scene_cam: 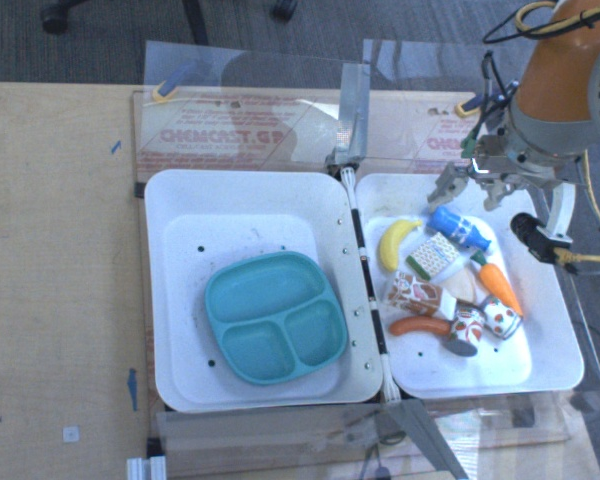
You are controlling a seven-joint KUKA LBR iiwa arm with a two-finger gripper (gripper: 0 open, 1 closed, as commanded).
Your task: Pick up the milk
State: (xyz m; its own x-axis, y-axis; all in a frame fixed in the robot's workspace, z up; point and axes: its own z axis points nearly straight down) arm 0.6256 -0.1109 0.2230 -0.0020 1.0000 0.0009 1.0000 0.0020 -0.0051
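Task status: not yet accomplished. The milk has not been lifted.

Location of the task's thing: the milk carton [434,256], a small box with a green-patterned face, lies in the right bin [555,358], near the middle of the pile. A banana [395,242] lies just to its left, a blue bottle [458,228] just above it, and a carrot [499,286] to its lower right. Below it sit a patterned box [413,294], a red sausage [418,325] and a few smaller toys, packed close together.

Arm position: the pincer [473,184] hangs over the upper part of the right bin, above the blue bottle and up-right of the milk carton. Its two fingers are spread wide, and nothing is between them.

Other items: the left bin [170,218] holds a teal divided plate [275,316]. Both bins rest on the table [55,268].

Remaining steps, as judged: shift the pincer down-left over the milk carton, descend, close on it and lift. The close neighbours leave little room for the fingers, so a wrong or double grasp is a risk.
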